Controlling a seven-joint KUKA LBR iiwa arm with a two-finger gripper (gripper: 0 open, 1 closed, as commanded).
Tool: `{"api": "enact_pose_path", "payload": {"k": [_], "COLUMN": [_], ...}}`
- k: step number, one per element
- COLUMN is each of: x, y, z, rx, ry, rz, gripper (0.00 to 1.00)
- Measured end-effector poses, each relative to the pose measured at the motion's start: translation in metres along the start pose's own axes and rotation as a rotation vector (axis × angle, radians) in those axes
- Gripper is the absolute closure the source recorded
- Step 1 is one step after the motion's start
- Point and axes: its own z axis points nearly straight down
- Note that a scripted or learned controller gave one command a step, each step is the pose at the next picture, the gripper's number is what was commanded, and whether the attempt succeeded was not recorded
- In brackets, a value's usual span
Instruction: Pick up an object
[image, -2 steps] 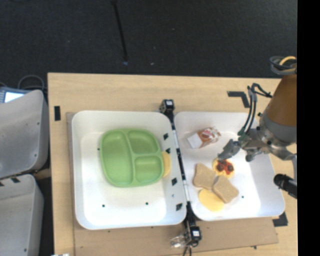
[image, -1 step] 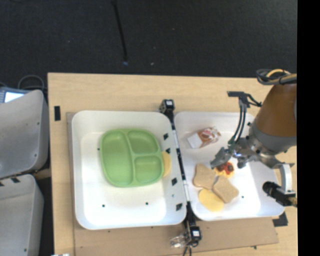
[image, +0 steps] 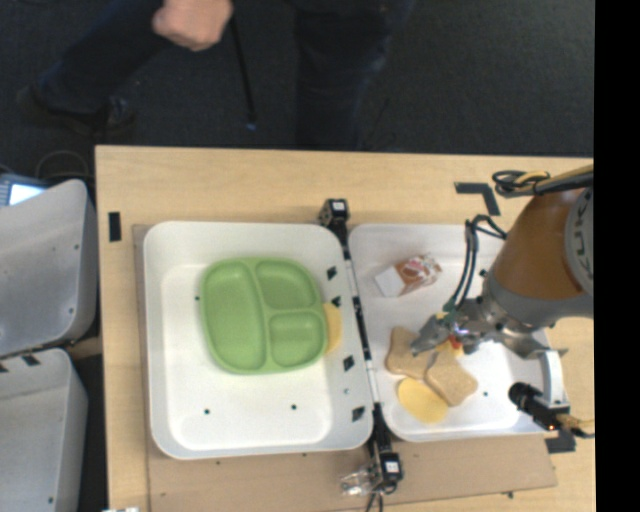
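Item: toast slice, tan, lying flat in the right bin, overlapping a second tan slice and a yellow round piece. Judged light, stiff-edged, likely toy food; best taken across its free outer edges.

Gripper: low over the pile; whether its fingers are spread or closed cannot be told.

Nearby: small red-and-white packet, apart toward the bin's far side. Left bin: green divided plate, a yellow piece at its edge. Crowding neighbours hinder a clean pinch.
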Motion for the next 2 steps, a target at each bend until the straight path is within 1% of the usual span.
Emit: {"api": "enact_pose_path", "payload": {"k": [1, 2], "x": [-0.001, 0.005], "y": [0.002, -0.001], "z": [-0.014, -0.074], "rx": [-0.007, -0.011], "ry": [-0.001, -0.001], "rz": [0.007, -0.004], "gripper": [1.00, 1.00]}}
